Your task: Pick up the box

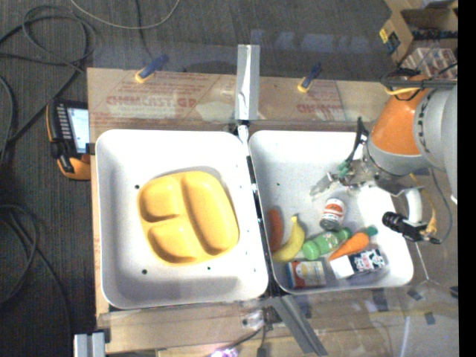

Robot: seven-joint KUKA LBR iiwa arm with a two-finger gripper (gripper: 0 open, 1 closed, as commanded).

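Crowding worries me: the hand, grip state unclear, could snag the carrot lying against the box.

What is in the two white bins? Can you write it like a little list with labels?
left bin: a yellow divided tray
right bin: banana, carrot, green bottle, small can with a red label, sausage-like brown thing, two small boxes
boxes: orange-fronted box and black-and-white box, both along the near wall
arm: reaches in from the right, orange band
gripper: over the right bin, above the can, apart from both boxes
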